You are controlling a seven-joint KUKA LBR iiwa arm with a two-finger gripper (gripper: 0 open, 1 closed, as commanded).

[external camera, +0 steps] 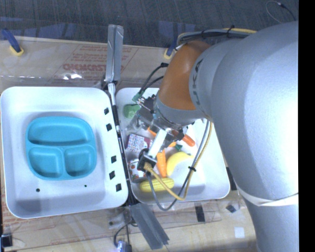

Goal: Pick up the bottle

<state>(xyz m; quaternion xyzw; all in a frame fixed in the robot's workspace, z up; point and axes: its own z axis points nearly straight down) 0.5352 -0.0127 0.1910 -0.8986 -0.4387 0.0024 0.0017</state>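
My gripper [143,121] is low over the left half of the right bin [216,189], among the clutter there. The orange-banded wrist and grey arm hide much of that bin. A small green thing [130,109] lies at the bin's far left, just beside the gripper; whether it is the bottle I cannot tell. Below the gripper lie an orange carrot-like piece [161,163], a yellow rounded item [177,161] and a yellow corn cob [157,184]. A printed packet [135,142] rests against the bin's left wall.
The left bin [21,193] holds a blue divided tray [62,146]. A ridge with black clips [113,151] separates the two bins. The arm's bulk covers the right bin's far and right parts.
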